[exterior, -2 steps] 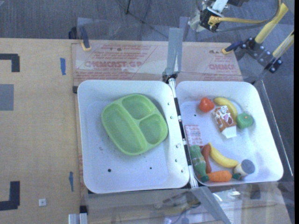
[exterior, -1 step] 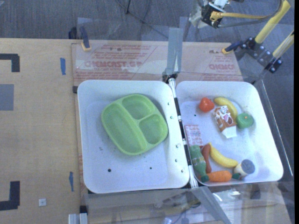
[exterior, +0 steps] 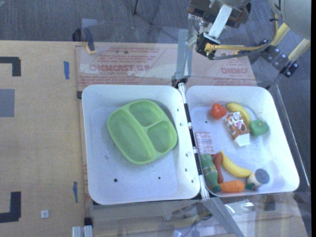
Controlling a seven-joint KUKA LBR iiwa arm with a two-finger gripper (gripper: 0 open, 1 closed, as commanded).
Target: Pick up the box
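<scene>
Hand (exterior: 199, 24) hangs high above far edge of right bin (exterior: 276, 102), well apart from all things; open or closed, cannot tell. Box (exterior: 236, 128) lies in right bin, between tomato (exterior: 217, 111) and green fruit (exterior: 258, 127). Nothing done yet: approach, grasp and lift all remain.

The nine o'clock bin (exterior: 94, 181) and the three o'clock bin (exterior: 282, 149) look like smooth white plastic with a faint sheen. The green divided plate (exterior: 142, 131) is matt plastic. The box (exterior: 237, 128) shows printed, glossy card. The surface (exterior: 39, 132) looks like pale matt wood. At twelve o'clock, the floor (exterior: 59, 9) is rough grey carpet.
</scene>
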